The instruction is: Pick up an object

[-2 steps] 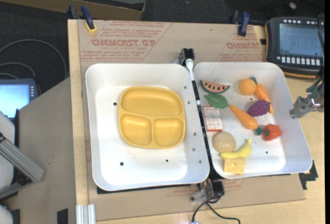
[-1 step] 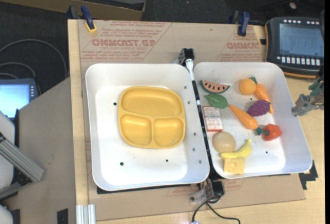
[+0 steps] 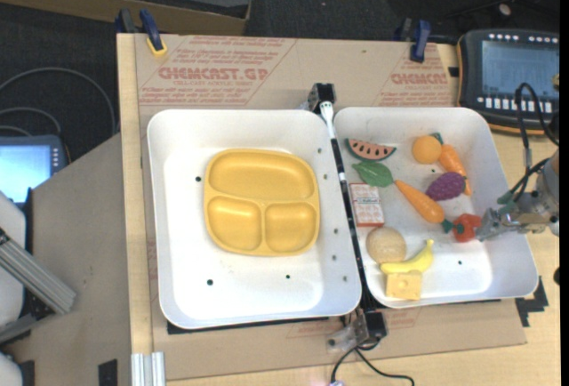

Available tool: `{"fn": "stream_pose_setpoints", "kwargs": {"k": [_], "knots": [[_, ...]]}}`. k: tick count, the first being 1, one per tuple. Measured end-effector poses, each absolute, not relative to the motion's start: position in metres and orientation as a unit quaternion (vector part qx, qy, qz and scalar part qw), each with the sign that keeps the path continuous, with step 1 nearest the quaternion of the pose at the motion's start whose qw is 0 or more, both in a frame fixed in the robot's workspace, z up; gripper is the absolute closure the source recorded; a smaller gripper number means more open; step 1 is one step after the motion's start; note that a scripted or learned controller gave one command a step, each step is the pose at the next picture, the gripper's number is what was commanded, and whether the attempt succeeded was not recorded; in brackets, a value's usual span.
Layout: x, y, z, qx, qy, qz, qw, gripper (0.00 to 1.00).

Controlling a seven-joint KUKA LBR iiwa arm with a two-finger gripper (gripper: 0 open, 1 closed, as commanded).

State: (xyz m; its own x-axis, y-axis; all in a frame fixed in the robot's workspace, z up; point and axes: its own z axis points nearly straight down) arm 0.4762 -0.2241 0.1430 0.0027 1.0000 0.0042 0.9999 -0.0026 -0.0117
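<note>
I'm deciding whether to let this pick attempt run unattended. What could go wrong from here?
The gripper sits at the right bin's edge beside the small red toy, so it may only nudge it. The carrot and purple grapes lie close by and could get knocked or caught.

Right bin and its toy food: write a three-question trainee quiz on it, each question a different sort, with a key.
1. True or false: the yellow divided plate lies in the right bin.
2. Which piece lies nearest the gripper? A) watermelon slice B) red piece C) cheese wedge
3. Fill in: the banana lies between the round beige piece and the ____.

Key: 1 false, it lies in the left bin; 2 B; 3 cheese wedge.
</note>
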Motion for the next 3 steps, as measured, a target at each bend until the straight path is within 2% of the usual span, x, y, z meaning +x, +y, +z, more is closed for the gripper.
{"fn": "stream_pose_setpoints", "kwargs": {"k": [1,2,3], "knots": [[0.529,-0.149,0.127,-0.704,-0.710,-0.0011,-0.001,1.00],[0.519,-0.207,0.209,-0.708,-0.706,-0.0008,-0.005,1.00],[0.519,-0.203,0.214,-0.707,-0.707,-0.0005,-0.003,1.00]]}}
